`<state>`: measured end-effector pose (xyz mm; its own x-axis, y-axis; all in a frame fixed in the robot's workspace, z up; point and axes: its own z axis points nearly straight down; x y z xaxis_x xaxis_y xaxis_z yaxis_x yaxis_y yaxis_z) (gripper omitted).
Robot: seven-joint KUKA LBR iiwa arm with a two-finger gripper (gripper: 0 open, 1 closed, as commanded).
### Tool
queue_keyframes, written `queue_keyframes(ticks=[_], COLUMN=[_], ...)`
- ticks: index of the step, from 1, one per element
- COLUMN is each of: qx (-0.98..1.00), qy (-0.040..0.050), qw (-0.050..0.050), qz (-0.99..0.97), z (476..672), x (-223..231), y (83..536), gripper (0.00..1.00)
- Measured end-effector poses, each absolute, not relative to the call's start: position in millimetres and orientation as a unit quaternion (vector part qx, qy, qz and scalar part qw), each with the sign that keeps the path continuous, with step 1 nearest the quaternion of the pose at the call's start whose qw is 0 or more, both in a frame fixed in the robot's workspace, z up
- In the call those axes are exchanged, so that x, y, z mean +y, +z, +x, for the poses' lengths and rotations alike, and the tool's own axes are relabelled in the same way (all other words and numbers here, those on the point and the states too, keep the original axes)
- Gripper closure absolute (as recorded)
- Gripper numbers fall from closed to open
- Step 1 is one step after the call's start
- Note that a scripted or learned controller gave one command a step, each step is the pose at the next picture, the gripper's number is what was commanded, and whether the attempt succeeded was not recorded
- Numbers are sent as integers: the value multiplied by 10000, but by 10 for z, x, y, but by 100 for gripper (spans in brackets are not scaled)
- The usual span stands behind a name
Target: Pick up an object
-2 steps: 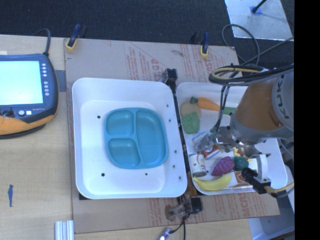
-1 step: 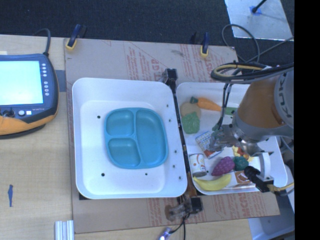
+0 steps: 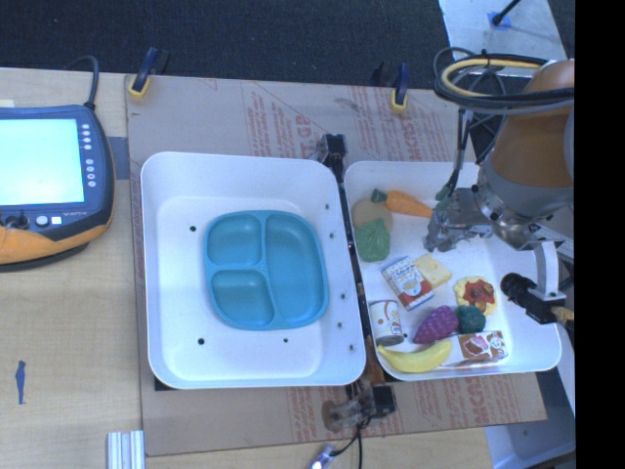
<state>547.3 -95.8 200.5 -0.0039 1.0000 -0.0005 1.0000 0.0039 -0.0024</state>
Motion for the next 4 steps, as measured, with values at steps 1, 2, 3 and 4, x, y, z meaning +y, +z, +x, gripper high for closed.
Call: queue_keyframes(ticks=[1,2,3,4], qx=[-7084,-7090,-7105,-7089], qy=[13,19,28,4], qw=[11,19,19,10], qz=[-7058,-7052,-7037,-7053], z=[5470,5080,5084,5455], x=[-958,-1084,-1095,-461], y=[2001,910,1014,1923], gripper=[0,0,100,100])
